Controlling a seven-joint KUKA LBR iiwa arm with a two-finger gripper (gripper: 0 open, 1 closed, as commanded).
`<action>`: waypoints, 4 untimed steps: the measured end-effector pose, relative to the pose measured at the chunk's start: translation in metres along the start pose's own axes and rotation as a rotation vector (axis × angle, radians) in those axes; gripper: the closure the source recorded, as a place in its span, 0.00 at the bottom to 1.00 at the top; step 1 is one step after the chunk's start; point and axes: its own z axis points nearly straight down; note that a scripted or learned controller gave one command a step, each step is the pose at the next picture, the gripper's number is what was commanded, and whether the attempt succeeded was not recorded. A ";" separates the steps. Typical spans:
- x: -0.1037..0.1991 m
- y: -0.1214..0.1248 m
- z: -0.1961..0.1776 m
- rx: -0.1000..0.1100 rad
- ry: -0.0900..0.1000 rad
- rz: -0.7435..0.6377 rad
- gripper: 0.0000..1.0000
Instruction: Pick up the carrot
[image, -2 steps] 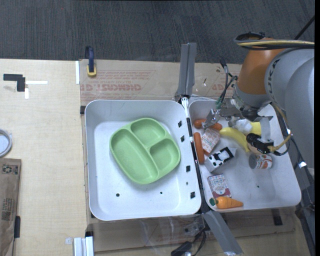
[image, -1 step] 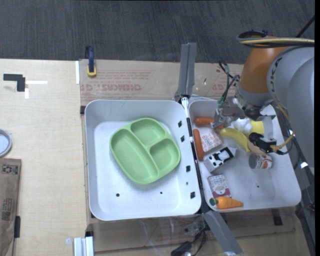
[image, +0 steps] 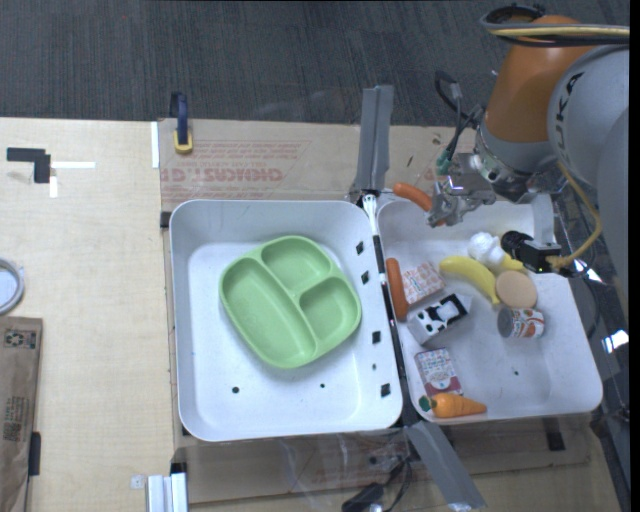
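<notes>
One carrot (image: 458, 405) touches a small printed packet (image: 437, 369), lettering unreadable.

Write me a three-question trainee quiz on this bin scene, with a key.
1. True or false: the green plate lies in the left bin.
2. Which sits nearest the right bin's front edge? A carrot; B banana; C egg
3. Fill in: the gripper hangs over the right bin's ____ left corner.

Key: 1 true; 2 A; 3 far
</notes>
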 end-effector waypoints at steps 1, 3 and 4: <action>0.055 -0.064 0.001 0.004 0.001 0.282 1.00; 0.050 -0.003 -0.010 0.005 -0.001 0.508 1.00; 0.084 -0.060 0.002 0.006 -0.002 0.783 1.00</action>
